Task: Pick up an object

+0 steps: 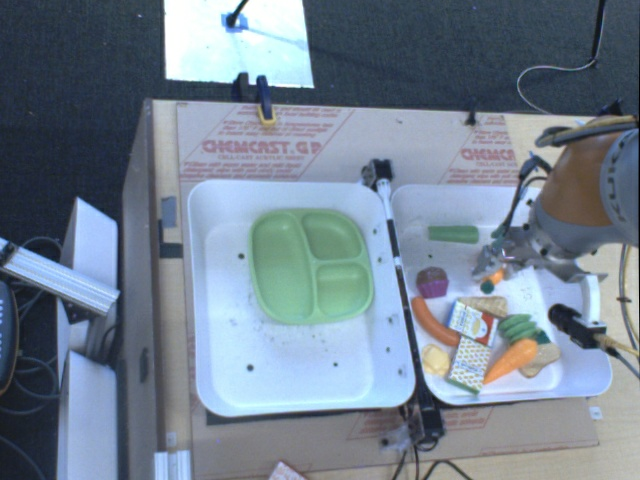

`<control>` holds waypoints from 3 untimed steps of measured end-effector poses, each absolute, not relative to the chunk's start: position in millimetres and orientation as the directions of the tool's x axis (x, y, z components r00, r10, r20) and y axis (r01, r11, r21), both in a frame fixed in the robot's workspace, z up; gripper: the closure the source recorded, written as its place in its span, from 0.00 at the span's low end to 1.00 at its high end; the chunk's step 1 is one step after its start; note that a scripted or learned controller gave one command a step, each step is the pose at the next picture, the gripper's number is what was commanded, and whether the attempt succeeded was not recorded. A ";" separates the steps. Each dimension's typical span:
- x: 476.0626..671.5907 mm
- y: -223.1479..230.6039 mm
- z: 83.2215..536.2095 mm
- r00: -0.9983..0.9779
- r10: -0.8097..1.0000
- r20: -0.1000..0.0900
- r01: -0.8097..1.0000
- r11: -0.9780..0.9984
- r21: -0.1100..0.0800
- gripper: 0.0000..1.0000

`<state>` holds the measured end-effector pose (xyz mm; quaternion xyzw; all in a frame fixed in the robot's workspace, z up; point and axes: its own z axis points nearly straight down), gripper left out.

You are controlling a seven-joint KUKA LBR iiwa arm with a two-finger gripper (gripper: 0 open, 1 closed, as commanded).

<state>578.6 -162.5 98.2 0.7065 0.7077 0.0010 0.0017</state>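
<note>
Far left of the frame: a white block and a grey metal rail (55,273), both partly cut by the edge. Upper left, a pale sheet (237,28) lies on dark carpet with a thin rod slanting across it.

Bench centre-left: the left bin (215,368) holds a green divided plate (310,265) with three compartments, sitting flat in the bin's upper middle. Small dark specks dot the bin floor — too small to identify.

Between the bins a black clamp strip (397,268) runs top to bottom of the shared rims.

Right bin (590,373), objects left to right: an orange sausage-shaped piece (432,320) beside the left wall; a small purple-and-brown item (432,282) just above it, kind unclear; a yellow piece (435,359) at the lower left; a green cylinder (453,234) lying flat near the top; two small printed cartons (468,343), one touching the other; a carrot (510,358) tilted at the lower centre; a green pod-like piece (516,326) just above the carrot; a tan piece partly hidden under the carrot's right end.

Gripper (492,273) is low over the middle of the right bin, right of the purple item and above the cartons. A small orange-and-green bit sits right at the fingertips; cannot tell whether it is held or merely beneath. Finger spacing — cannot tell, the tips blur into the wrist hardware. The arm (585,198) is cut off at the right edge.
</note>
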 end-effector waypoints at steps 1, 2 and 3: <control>493.5 -135.1 222.6 -0.001 1.000 -0.001 1.000 0.001 0.004 1.00; 509.2 -93.9 257.7 -0.004 1.000 0.000 1.000 0.004 0.003 1.00; 498.6 -82.6 270.2 -0.005 1.000 0.000 1.000 0.005 0.003 1.00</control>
